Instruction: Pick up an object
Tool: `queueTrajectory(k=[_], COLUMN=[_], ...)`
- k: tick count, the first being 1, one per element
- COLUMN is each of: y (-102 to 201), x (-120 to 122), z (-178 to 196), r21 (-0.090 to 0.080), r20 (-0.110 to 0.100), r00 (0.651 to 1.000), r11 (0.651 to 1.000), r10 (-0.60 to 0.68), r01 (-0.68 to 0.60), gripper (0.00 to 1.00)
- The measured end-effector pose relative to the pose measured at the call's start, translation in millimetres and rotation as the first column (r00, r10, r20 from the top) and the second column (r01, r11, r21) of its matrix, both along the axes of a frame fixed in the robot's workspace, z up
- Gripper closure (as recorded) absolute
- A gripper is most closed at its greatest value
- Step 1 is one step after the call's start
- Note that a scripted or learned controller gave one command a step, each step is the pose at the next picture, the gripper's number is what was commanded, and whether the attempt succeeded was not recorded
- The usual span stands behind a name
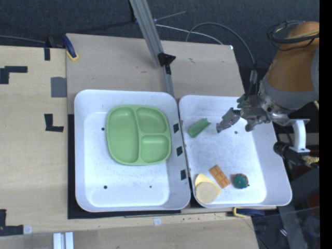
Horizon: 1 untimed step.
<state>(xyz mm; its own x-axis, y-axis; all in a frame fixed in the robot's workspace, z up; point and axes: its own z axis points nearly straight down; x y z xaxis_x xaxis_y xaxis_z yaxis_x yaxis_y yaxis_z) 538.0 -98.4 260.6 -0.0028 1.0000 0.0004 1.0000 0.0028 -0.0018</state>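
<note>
Green block (198, 127) lies at 10 o'clock in right bin (270, 154).
End effector (236, 122) hovers at its 3 o'clock, fingers parted, holding nothing.

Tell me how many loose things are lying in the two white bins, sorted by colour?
Green: 3 (divided plate in the left bin, small green block and round teal-green ball in the right bin)
Orange-tan: 1 (waffle-like piece)
Pale yellow: 1 (rounded piece)
Total: 5

Grey arm (290, 90), orange band
</note>
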Motion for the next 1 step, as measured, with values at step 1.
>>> queueTrajectory(k=[1], y=[-0.2], x=[0.0], z=[0.0], r21=[0.000], r20=[0.000], r00=[1.000], r11=[1.000], r10=[0.000], r01=[0.000], gripper=[0.00])
